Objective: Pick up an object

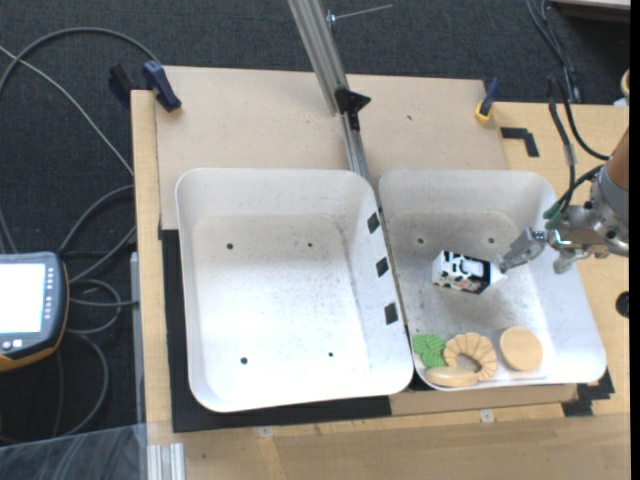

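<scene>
In the right bin (500, 193) a small black-and-white carton (462, 271) lies near the middle. Along the bin's front edge sit a green leafy piece (428, 348), a tan croissant-like pastry (470, 356) and a round tan biscuit (521, 349). My gripper (545, 255) hangs over the bin's right side, just right of the carton. It is open, and its left finger (517, 253) points toward the carton's upper right corner. Nothing is between the fingers.
The left bin (200, 208) stands beside the right one, with a row of black clips (381, 266) at the seam. A metal pole (318, 38) rises from the bench's back. Cables (570, 118) trail at the right, and a handheld screen (25, 303) sits at far left.
</scene>
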Robot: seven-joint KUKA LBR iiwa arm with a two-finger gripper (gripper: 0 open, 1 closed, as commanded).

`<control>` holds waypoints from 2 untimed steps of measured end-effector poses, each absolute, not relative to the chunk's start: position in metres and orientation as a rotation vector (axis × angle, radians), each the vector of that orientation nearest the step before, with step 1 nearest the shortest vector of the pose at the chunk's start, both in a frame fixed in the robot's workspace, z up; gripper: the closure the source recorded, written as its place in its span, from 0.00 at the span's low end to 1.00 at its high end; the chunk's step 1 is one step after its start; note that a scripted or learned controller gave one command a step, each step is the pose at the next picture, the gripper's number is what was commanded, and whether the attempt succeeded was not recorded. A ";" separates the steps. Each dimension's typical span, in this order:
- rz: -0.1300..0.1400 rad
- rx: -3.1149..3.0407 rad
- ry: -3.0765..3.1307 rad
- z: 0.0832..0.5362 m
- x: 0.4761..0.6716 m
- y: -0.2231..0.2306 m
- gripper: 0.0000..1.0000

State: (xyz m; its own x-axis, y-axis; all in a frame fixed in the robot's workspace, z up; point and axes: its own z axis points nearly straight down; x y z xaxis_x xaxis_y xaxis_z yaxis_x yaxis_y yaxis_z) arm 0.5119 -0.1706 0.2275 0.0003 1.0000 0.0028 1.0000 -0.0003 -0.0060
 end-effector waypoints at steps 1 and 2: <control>-0.001 -2.220 -2.221 0.230 0.513 -0.171 0.00; 0.004 -2.216 -2.216 0.166 0.514 -0.171 0.00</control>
